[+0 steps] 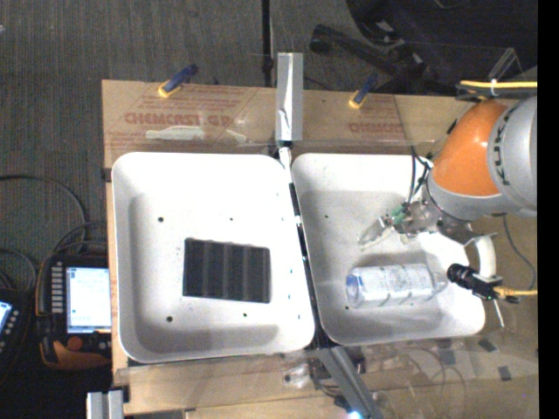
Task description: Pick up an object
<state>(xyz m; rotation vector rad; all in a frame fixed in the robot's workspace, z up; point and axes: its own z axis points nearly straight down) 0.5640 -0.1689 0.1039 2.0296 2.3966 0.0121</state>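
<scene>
The bottle lies on its side in the lower part of the right bin, at the lower right of the frame. It is clear plastic with a pale label, its long axis running left to right, and it rests on the bin floor close to the lower wall.

Just above it, and apart from it, hangs the gripper. Its tips point to the left and slightly down, over the middle of the right bin. Nothing sits between them; how wide they stand cannot be told from this slant. Behind the gripper the arm comes in from the right edge, its orange band bulking over the bin's upper right corner. A black stub with a cable juts out at the bin's right rim, just right of the bottle.

The left bin takes the middle left of the frame and touches the right bin along a shared edge. On its floor, a little below centre, lies a dark ribbed pad, flat and square to the bin.

Both bins sit on a brown bench, with two blue-and-yellow clamps at its upper edge. A handheld screen lies on the floor at the lower left.
</scene>
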